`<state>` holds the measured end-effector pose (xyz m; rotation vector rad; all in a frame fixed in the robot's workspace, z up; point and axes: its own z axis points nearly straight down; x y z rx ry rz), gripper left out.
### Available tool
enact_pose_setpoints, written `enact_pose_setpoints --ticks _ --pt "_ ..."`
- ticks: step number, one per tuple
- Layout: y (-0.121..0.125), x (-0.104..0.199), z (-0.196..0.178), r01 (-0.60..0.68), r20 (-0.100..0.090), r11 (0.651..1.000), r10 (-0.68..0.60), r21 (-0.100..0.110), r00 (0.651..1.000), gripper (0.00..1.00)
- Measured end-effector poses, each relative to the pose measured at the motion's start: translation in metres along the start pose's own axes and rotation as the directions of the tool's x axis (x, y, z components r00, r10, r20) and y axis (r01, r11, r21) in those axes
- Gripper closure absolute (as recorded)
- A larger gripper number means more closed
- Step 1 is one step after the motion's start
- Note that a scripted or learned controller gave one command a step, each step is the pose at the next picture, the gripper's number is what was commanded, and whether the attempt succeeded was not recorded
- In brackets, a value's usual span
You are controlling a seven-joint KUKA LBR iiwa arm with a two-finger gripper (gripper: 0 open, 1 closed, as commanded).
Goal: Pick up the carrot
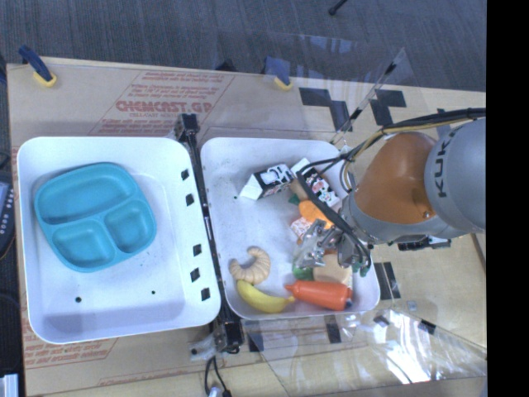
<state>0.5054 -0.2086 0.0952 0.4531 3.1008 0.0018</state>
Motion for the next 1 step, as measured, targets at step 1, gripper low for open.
enact_pose_setpoints --ticks 1 --pt "0.0351 0.0083 -0.0752 -0.502 -0.001 0.865 0.502 0.003 0.865 1.0"
